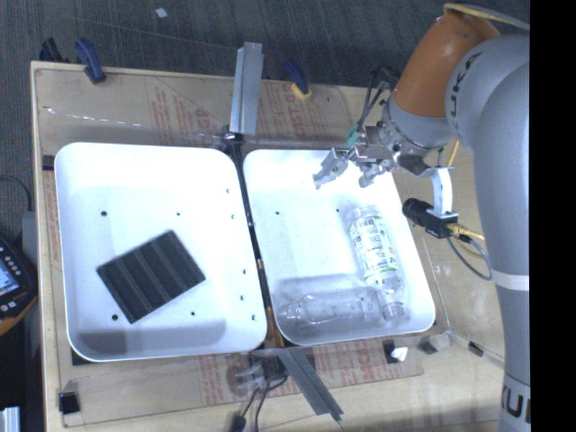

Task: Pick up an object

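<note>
Over the far edge of the right bin [416, 268], the gripper [349, 169] hangs with its two fingers spread apart and nothing between them. The step in hand, as judged, is the approach: no object is yet taken, and the claw stands above the bin floor rather than down among the contents.

Candidates for the pick lie in the same bin. A clear plastic bottle with a white label [373, 246] lies on its side along the right wall, its length running from far to near. A second clear bottle [328, 306] lies across the near edge, its right end close to — possibly touching — the near end of the first; the glare makes that contact uncertain. Both are cylindrical, smooth and transparent; they are likely to roll or slip if gripped along their length.

In the left bin [72, 241], a flat dark ribbed slab [150, 274] rests near the near-left corner, set at an angle. It is low and broad — a poor fit for a two-finger pinch.

The next move calls for lowering over the labelled bottle, with the fingers straddling its width, then closing.
</note>
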Controlling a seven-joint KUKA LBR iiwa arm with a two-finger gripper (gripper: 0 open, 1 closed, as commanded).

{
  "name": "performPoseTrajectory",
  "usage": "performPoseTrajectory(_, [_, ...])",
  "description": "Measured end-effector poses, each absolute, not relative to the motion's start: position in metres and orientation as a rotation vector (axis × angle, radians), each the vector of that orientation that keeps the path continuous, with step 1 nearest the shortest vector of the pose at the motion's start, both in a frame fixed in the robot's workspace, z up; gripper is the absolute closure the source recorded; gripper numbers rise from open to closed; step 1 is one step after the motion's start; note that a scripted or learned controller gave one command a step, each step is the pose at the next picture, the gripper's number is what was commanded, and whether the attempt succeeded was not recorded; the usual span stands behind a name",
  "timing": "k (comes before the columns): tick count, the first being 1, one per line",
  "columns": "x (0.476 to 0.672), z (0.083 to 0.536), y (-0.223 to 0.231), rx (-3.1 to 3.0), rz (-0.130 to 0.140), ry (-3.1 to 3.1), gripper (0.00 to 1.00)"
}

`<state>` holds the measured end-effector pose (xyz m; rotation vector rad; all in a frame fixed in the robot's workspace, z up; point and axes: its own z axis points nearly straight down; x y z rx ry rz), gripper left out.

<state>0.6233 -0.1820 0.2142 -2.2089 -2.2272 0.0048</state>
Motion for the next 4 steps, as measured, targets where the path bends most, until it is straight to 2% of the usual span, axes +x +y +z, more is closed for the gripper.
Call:
performPoseTrajectory(1, [0.613, 0.104, -0.204, -2.318, -0.003, -2.104, 0.00])
performPoseTrajectory(2, [0.654, 0.103, -0.192, -2.405, 0.001, -2.020, 0.00])
performPoseTrajectory(3, [0.620, 0.181, -0.202, -2.384, 0.000, -2.045, 0.00])
performPoseTrajectory(4, [0.588, 0.146, -0.204, -2.350, 0.004, -2.080, 0.00])
